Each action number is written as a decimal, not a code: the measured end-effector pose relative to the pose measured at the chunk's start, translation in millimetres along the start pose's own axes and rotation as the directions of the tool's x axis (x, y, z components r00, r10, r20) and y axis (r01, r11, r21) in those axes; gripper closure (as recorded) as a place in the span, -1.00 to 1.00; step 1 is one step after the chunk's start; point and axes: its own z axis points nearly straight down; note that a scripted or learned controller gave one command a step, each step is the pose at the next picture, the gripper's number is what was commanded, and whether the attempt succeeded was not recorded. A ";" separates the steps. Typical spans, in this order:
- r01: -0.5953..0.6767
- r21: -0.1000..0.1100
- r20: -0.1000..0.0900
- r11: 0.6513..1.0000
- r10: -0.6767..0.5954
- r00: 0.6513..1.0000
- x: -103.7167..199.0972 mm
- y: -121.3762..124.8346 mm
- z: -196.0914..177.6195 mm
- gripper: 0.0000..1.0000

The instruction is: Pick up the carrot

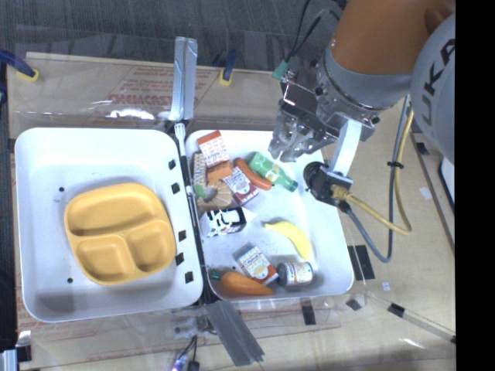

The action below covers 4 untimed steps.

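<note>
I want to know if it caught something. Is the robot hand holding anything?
No, nothing sits between its fingers. The gripper hovers above the green bottle; the carrot lies far away.

Two white bins [46,300], one yellow tray [116,230], one carrot [246,284], one banana [292,236].

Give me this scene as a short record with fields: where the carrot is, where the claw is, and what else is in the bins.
carrot: near front edge of right bin, lying flat
claw: over back of right bin, above green bottle, away from carrot
beside carrot: small can, small carton
mid bin: banana
left bin: yellow divided tray
</note>
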 end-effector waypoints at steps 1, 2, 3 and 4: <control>-0.321 0.002 0.002 0.947 0.321 0.947 -6.2 38.6 -11.1 1.00; -0.412 0.005 0.003 0.911 0.412 0.911 -32.2 -9.3 65.6 1.00; -0.627 0.001 0.001 0.779 0.627 0.779 -18.9 13.8 16.2 1.00; -0.757 -0.003 -0.006 0.653 0.757 0.653 -6.8 -19.2 -13.0 1.00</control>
